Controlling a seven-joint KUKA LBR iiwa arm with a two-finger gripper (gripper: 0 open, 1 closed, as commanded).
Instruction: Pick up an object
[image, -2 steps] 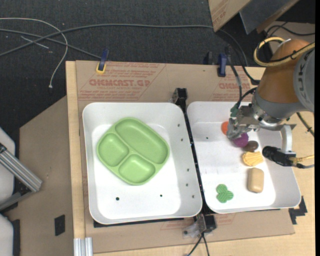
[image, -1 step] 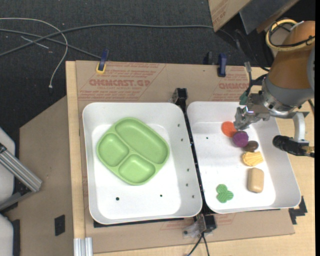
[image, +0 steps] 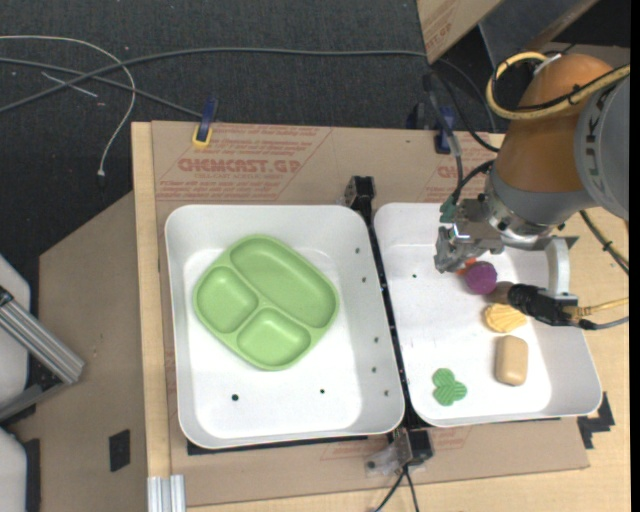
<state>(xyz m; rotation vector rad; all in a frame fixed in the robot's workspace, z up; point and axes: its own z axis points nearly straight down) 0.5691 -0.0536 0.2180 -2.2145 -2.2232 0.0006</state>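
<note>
While the arm (image: 545, 130) reaches down, its hand (image: 456, 250) hovers beside a purple object (image: 481, 277); grip unclear.

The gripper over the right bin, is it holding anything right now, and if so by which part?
It cannot be told. The gripper hangs over the right bin beside the purple object, but no object shows between its fingers.

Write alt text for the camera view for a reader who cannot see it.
A grey and orange robot arm reaches from the right over the right white bin, its gripper low beside a purple ball. That bin also holds a yellow piece, a tan block and a green toy; the left bin holds a green divided plate.
</note>
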